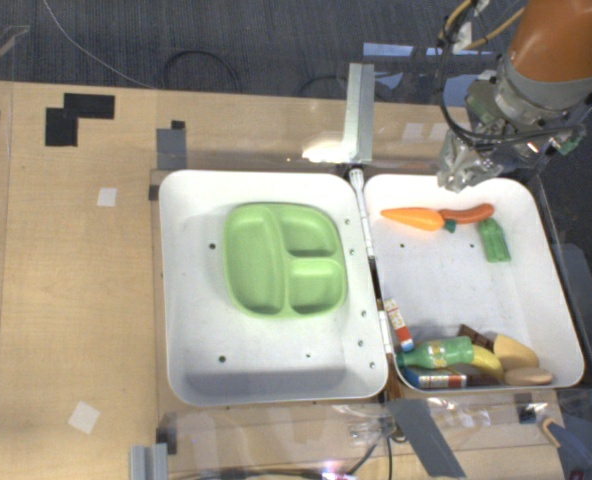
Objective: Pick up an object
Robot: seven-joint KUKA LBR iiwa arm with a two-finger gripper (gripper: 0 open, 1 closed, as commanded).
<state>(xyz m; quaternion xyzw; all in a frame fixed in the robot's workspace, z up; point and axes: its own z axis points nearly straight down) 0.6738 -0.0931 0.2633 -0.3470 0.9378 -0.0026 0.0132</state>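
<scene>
Carrot [413,218] is the piece nearest my claw [463,171], and it is the one I would go for. My claw hangs over the far edge of the right bin [536,268], with nothing between its fingers; whether those fingers stand apart or together I cannot tell, since the wrist hides them from this angle.

From the claw, the carrot lies a little toward the near side and toward the divider between the two bins, close by but not touching me. Its long axis runs roughly across the bin, side to side, with the pointed end toward the divider. A red sausage-like piece [468,211] sits at its thick end, touching or nearly so, and I think a small green stub joins them, though the picture is too coarse to be sure. A green block [494,240] lies just beside these, nearer the bin's outer wall.

Well apart, in the bin's near corner, a heap of things [466,356] crowds together: a green bottle, a banana, something brown.

The left bin [191,268] carries a green divided plate [283,259]. Both bins rest on the wooden bench [66,268].

My judgement: I need a short drop toward the carrot, with my fingers set across its length.
</scene>
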